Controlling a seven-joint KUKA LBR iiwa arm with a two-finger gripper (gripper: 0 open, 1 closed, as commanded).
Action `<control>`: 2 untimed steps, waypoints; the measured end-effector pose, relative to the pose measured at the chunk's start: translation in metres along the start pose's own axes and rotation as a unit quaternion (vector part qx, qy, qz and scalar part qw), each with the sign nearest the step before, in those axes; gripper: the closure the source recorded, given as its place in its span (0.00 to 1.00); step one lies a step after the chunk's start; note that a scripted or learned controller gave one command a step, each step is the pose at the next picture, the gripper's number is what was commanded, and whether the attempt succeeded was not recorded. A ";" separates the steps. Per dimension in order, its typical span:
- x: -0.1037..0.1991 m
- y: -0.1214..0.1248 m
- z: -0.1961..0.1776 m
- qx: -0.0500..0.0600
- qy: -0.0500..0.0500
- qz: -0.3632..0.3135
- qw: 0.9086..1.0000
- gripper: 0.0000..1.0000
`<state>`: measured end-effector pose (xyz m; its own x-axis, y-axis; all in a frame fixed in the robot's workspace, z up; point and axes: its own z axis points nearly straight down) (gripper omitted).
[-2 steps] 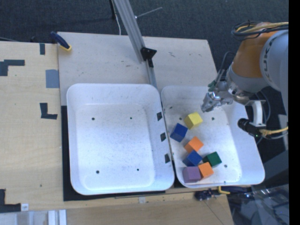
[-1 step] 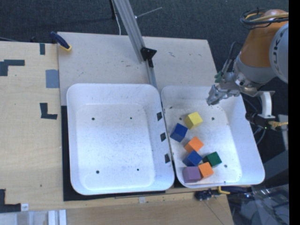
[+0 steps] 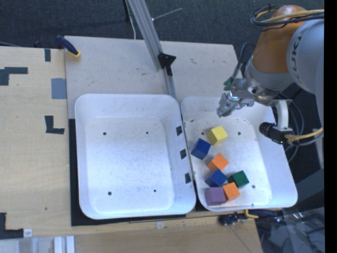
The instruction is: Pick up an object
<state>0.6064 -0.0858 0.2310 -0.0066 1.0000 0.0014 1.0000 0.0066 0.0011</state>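
The bench carries two shallow white bins side by side, the left bin and the right bin, and the grey arm with its orange band reaches in above the far part of the right bin. The end effector hangs over the far left corner of this bin, and I cannot tell how it is set. In the right bin lie the blocks: a yellow block just near the end effector, a blue block beside it, then an orange block, a second blue block, a green block, a second orange block and a purple block close together.
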 end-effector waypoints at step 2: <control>0.114 -0.016 0.000 0.002 0.000 -0.001 1.000 1.00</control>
<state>0.5898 0.0283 0.2309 -0.0082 1.0000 0.0020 1.0000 0.0082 -0.0023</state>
